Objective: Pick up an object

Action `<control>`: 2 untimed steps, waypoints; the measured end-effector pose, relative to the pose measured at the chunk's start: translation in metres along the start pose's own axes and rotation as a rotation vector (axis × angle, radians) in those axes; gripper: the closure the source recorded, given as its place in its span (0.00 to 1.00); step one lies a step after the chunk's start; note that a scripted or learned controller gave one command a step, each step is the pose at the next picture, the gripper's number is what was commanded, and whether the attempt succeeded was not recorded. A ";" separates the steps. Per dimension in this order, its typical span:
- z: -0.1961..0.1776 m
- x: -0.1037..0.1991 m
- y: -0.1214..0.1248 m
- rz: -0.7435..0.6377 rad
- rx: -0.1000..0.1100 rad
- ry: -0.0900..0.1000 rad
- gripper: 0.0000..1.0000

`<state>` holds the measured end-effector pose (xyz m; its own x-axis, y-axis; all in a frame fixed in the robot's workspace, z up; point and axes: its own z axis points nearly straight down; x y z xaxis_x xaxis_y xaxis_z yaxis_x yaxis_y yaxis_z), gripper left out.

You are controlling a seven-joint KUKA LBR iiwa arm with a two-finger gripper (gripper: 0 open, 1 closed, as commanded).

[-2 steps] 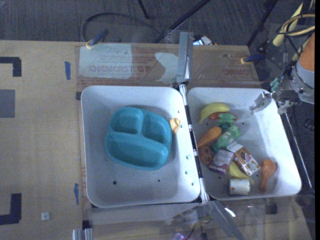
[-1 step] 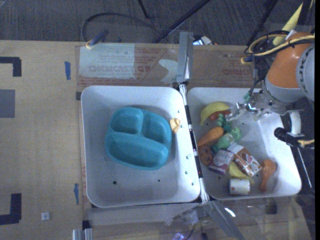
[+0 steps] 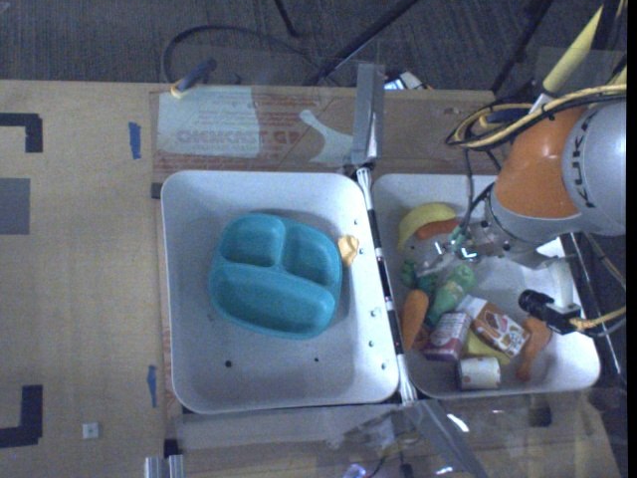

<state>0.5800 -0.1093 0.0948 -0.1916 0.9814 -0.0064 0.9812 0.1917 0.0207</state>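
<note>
The right bin [image 3: 582,366] holds a pile of toy foods. My gripper [image 3: 450,255] hangs low over its left half, reaching in from the right below the orange wrist band. A yellow fruit [image 3: 426,217] and a red-orange piece [image 3: 438,231] lie just behind the gripper. A green bottle [image 3: 451,291] sits directly below it, apparently touching or very close. An orange carrot [image 3: 413,317] lies at the bin's left wall. In front are a purple carton [image 3: 448,335], a brown snack box [image 3: 501,329], a white can [image 3: 479,371] and an orange stick [image 3: 533,345].
The left bin [image 3: 189,366] holds a blue divided plate [image 3: 276,273] with a small yellow piece [image 3: 348,249] at its right edge. A ridge [image 3: 383,297] divides the two bins. A black plug and yellow cable [image 3: 557,312] hang over the right bin's right side.
</note>
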 end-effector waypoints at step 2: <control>-0.128 0.034 0.078 0.214 0.020 0.003 1.00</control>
<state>0.6470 -0.0609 0.2244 0.0209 0.9998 -0.0010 0.9998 -0.0209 0.0016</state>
